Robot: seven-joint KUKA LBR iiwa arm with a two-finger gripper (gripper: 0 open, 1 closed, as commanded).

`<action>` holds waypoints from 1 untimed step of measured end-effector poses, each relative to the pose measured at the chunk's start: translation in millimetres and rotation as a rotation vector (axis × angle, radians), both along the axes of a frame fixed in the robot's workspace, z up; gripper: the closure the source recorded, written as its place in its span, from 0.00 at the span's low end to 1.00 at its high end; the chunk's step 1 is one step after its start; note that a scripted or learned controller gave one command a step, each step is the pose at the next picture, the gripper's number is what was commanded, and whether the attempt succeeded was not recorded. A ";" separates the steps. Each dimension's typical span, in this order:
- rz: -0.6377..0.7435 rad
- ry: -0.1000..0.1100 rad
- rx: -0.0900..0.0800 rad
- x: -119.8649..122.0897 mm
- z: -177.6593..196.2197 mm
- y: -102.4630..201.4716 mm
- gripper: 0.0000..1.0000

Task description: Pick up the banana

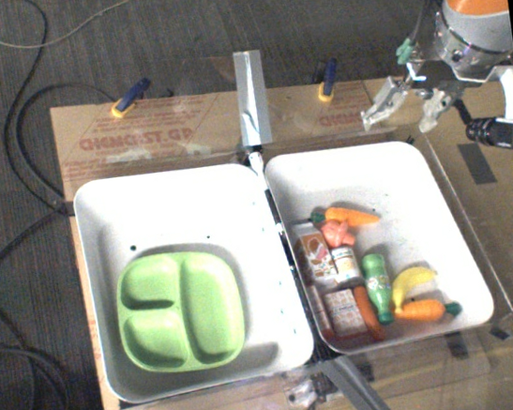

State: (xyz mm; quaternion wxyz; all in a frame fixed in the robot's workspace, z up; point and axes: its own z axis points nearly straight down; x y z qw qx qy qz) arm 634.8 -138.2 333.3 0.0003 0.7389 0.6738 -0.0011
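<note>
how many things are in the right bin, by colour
orange: 2, carrot by the far pile and carrot near the front
yellow: 1, banana
green: 1, bottle
pink: 1, toy
red and white: 3, box, jar, box
total: 8

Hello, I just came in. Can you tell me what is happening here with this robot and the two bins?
The arm's gripper hangs open above the bench, past the top right corner of the right bin, holding nothing. The banana it should pick up lies near that bin's lower right, among toy carrots and a green bottle. The left bin holds a green divided tray.
</note>
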 end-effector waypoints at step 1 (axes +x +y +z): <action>0.000 0.003 -0.004 0.2 8.5 -0.3 1.00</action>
